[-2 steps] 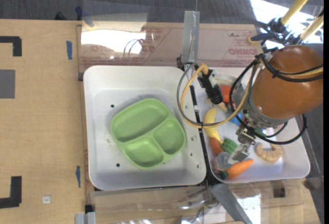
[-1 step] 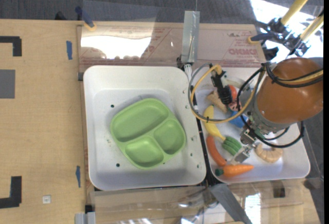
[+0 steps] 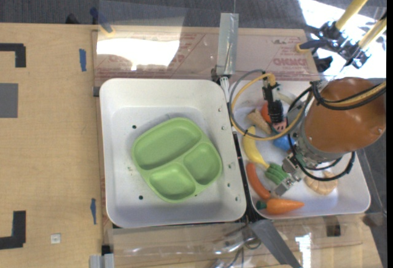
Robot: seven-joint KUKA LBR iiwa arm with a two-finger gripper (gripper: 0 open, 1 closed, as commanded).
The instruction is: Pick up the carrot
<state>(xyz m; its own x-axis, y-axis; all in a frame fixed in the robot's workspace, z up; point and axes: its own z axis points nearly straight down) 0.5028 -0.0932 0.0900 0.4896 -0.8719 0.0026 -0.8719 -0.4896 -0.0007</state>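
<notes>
One carrot (image 3: 284, 204) against bin (image 3: 362, 199) edge

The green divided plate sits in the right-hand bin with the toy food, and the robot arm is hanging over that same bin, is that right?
Not quite. The camera view shows the green divided plate alone in the left bin. The toy food, including the carrot and banana, lies in the right bin, and the arm does hang over that right bin.

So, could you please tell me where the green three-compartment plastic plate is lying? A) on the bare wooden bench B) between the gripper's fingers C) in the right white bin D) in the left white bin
D: the green three-compartment plastic plate lies on the floor of the left white bin, away from the arm.
</notes>
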